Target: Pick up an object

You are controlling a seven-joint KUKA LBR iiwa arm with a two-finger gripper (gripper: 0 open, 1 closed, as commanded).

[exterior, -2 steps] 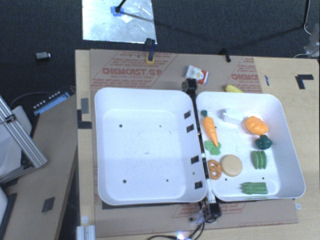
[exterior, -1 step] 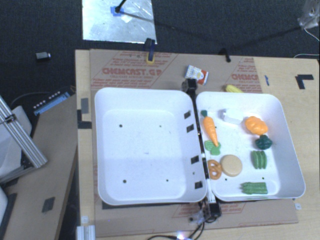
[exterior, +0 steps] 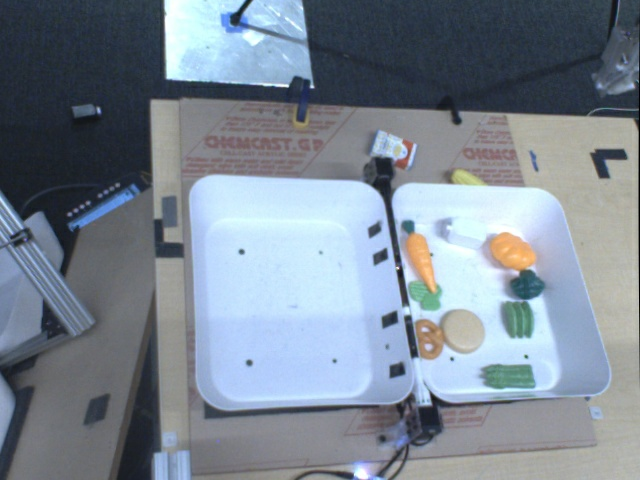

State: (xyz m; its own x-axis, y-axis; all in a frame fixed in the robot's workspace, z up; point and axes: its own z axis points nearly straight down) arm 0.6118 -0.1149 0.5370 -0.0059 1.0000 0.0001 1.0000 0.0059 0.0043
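Carrot [exterior: 421, 258], tapered and orange, near round tan disc [exterior: 463, 330] in smooth white bin [exterior: 572, 320]

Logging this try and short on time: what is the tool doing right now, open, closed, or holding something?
Tool: cannot be told from this picture. The toys, such as the carrot and the pretzel, lie in the right bin.

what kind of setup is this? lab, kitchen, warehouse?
Most likely a robotics lab bench for grasping trials, not a kitchen. Two shallow white bins sit side by side on a board; the right bin holds toy food such as a carrot and a pretzel. Cables trail across dark carpet.
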